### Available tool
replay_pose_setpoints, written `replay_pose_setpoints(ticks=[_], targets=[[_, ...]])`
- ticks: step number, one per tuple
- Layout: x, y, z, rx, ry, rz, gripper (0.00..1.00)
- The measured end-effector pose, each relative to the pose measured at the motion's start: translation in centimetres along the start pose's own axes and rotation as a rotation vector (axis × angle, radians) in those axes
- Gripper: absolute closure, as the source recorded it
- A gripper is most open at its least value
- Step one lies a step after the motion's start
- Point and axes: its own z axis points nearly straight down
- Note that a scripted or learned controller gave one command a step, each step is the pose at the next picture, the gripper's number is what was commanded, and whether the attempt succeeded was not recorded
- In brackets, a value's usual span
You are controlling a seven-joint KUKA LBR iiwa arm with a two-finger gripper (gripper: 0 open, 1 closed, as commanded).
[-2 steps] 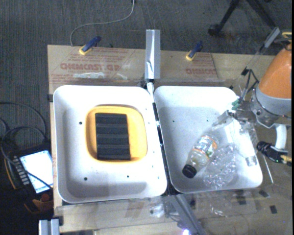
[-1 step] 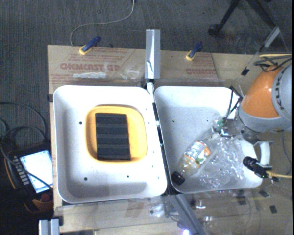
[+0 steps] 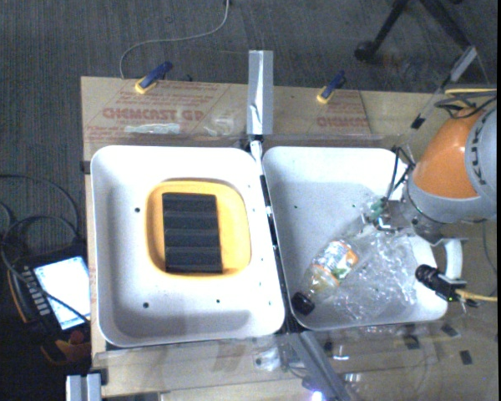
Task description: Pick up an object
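Two shallow white bins sit side by side on a bench, seen from above at a slant; the left bin holds a yellow tray carrying a black ridged block near its centre; the right bin holds a clear plastic bottle with an orange and green label, lying on its side toward five o'clock, its dark cap pointing to seven o'clock; crumpled clear plastic wrap lies touching the bottle at its three o'clock side; the grey arm with its orange band reaches in from three o'clock; the gripper hovers above the wrap; whether it is spread or pressed together, I cannot tell.
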Motion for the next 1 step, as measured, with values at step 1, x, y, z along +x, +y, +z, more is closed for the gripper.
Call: replay_pose_setpoints(ticks=[1], targets=[[2.61,4.51,-11.29,0.001,-0.004,-0.171,1.0]])
